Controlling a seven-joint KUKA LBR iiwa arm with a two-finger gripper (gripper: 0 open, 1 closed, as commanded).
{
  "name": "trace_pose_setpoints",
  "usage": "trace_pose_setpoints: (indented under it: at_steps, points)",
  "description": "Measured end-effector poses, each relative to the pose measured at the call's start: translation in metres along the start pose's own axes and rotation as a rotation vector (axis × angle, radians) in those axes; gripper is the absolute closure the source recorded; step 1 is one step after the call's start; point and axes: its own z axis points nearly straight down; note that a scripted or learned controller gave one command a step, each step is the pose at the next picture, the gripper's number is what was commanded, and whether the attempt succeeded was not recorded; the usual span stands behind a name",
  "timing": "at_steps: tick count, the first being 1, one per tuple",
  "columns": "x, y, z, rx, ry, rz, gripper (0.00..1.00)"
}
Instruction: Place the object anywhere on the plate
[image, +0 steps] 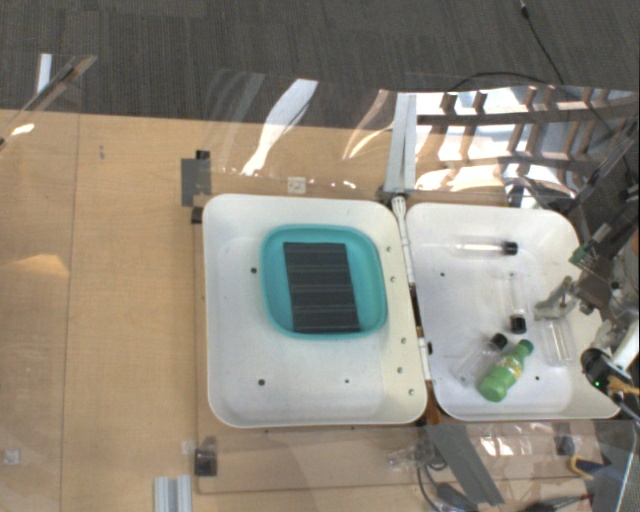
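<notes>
A teal square plate (272, 272) lies in the left bin (240, 380), towards its back. A dark grey ribbed rectangular object (322, 287) rests flat on the plate's middle, inside its rim. At the right edge of the right bin (450, 290), my gripper (558, 302) hangs low over the bin floor, far from the plate. The arm's body hides part of it, and nothing is visibly held in it.
The right bin holds a green bottle (505, 370), a clear bottle with a black cap (480, 357) beside it, a clear tube with a black tip (485, 245) near the back, and another small black-capped piece (517, 323). A ridge (408, 300) divides the two bins.
</notes>
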Motion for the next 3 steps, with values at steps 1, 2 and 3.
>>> trace_pose_setpoints:
  at_steps: [1,2,3]
  points:
    - [0.002,0.0,-0.029,-0.002,0.001,0.032,0.0]
    - [0.01,-0.007,-0.138,-0.002,0.0,0.599,0.0]
    - [-0.005,0.004,-0.14,-0.001,-0.001,0.681,0.0]
